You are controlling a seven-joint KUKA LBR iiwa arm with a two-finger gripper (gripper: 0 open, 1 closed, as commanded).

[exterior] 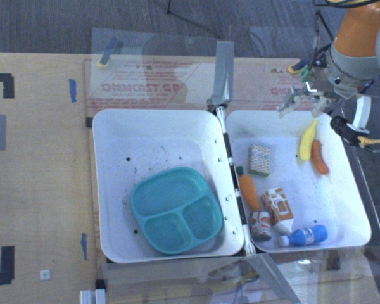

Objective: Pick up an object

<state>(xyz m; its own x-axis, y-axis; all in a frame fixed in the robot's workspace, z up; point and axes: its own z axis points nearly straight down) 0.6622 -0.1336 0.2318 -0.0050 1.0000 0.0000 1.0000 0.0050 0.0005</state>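
Observation:
My gripper (pixel 302 104) hangs over the far rim of the right bin (pixel 348 170), open, with nothing between its fingers. Just below it and to the right lie a yellow banana (pixel 308 139) and an orange sausage (pixel 319 158), side by side. A green speckled block (pixel 260 159) rests near the bin's middle. Along the left wall lies a carrot (pixel 247 192). Beside it are an orange-and-white carton (pixel 278 206) and a small can (pixel 261 225). A blue bottle (pixel 305 235) lies on its side at the front.
The left bin (pixel 114 144) holds a teal divided plate (pixel 176 209) toward its front. A grey divider bar (pixel 223 75) stands behind the bins' shared wall. The arm's orange band (pixel 361 24) is at the top right.

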